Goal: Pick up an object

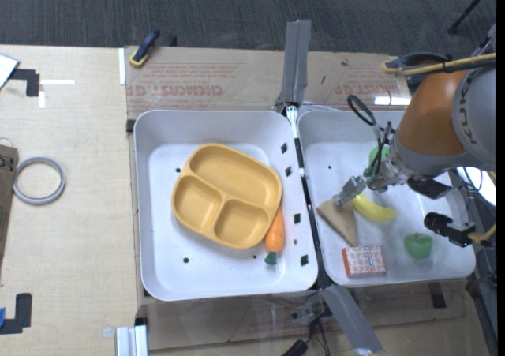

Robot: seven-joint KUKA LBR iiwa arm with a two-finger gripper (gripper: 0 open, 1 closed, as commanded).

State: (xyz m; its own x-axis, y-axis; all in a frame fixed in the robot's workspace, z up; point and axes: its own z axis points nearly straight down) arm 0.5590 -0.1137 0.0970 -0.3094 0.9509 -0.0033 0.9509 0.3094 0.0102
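Observation:
In the right bin [327, 145] lie a yellow banana [377, 210], a brown wedge-shaped slice [339, 221], a small red and white box [364, 260] and a green pepper [418, 245]. My gripper [351, 190] hangs low over this bin, just left of the banana and above the slice's upper corner. Nothing shows between its tips. A small green thing [376, 159] peeks out behind the wrist. The left bin [148, 212] holds a yellow divided plate [225, 196] with an orange carrot [274, 232] at its lower right edge.
The arm's orange band [430, 121] and cables cover the right bin's far right side. A grey post [297, 62] rises between the bins at the back. A tape roll [37, 181] lies on the bench at left, and a blue and yellow tool [146, 46] on the cardboard.

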